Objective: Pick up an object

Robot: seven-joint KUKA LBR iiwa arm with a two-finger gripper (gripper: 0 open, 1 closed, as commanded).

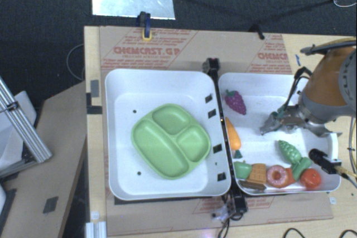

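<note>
A divided plate point(170, 141) lies in the left bin point(120, 120). In the right bin point(256, 89), grapes point(235, 101) lie at the back, a carrot point(232, 134) along the left wall, and a donut point(277, 175) and tomato point(311, 178) at the front.

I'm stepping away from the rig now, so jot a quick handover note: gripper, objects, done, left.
Gripper: low over the right bin, in its bare middle, nothing seen between its fingers.
Objects: purple grapes at the bin's upper left, orange carrot along its left wall; donut, tomato and other toy food along the near edge. Green plate in the left bin.
Done: nothing picked.
Left: grasp and lift one object.
</note>
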